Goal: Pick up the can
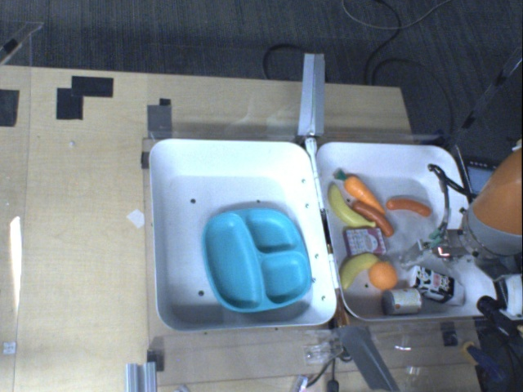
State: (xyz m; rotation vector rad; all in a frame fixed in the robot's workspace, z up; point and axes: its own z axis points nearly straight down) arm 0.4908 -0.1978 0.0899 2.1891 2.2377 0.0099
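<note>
Small grey metal can (pixel 401 301), lying on side, right bin (pixel 384 160) front: ungrasped. Jaws (pixel 437 250) up-right of it, state indiscernible. Step: approach; next, descend over can.

The grey arm (pixel 500 219) with its orange band enters at the right edge, wrist bent down. Its claw (pixel 431 278) hangs low at the near right.
</note>
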